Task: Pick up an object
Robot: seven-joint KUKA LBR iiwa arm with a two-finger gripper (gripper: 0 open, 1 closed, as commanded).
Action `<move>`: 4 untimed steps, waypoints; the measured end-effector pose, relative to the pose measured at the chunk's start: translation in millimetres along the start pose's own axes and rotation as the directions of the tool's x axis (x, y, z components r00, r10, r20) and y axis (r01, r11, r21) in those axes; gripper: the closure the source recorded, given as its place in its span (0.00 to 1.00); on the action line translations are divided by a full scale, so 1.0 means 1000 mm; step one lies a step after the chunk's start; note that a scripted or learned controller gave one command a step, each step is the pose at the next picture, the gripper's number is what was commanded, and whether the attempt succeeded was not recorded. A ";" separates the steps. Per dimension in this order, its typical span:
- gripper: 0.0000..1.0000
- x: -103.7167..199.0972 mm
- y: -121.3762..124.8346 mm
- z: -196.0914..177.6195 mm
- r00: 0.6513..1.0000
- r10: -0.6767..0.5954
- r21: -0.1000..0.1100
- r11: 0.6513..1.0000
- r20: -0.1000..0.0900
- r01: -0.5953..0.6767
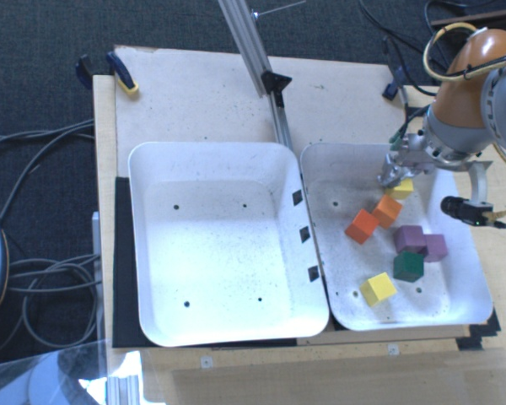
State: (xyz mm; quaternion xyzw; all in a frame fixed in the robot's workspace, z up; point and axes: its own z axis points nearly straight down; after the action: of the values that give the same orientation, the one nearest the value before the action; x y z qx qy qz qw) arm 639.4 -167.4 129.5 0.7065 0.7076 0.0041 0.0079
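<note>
bins (pixel 152 175): white plastic, speckled | bench (pixel 194 91): matt wood | blocks (pixel 362 225): matt

Both bins are white: the left bin (pixel 211 243) speckled with dark flecks, the right bin (pixel 346 184) too. In the right one lie an orange block (pixel 362 225), a lighter orange block (pixel 388 210), purple blocks (pixel 420 241), a green block (pixel 408 266) and a yellow block (pixel 378 288). The arm (pixel 472 91) is grey with orange.

The arm (pixel 481 99) is showing a rounded orange band above a grey wrist section, with yellowish cable looping over its top; a black fitting is sticking out at its lower side, and the gripper (pixel 394 174) is looking like pale bare metal
</note>
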 end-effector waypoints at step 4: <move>1.00 0.057 0.010 -0.150 1.000 -0.006 0.013 1.000 -0.006 0.006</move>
State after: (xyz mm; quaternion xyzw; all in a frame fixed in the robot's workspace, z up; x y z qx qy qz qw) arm 646.8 -109.4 279.0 0.7045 0.7097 0.0019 0.0012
